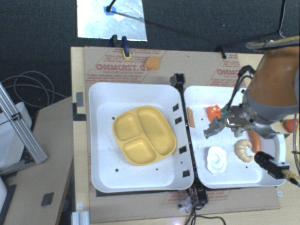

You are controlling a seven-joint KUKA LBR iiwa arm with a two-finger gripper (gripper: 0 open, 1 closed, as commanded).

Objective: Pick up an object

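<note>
I count two white bins: the left bin (pixel 101 139) holds one yellow divided plate (pixel 144 134). In the right bin (pixel 199 175), my tool (pixel 212 129) hangs open, gripping nothing, just below one orange piece (pixel 213 111); one white item (pixel 216 159) lies nearer me.

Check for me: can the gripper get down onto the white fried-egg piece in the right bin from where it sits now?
Probably yes. The gripper hangs just above and beside the white egg piece, which lies flat with bare bin floor around it; the croissant sits apart on its right.

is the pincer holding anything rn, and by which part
Nothing is held: the pincer hangs over bare floor of the right bin, beside the orange toy.
</note>
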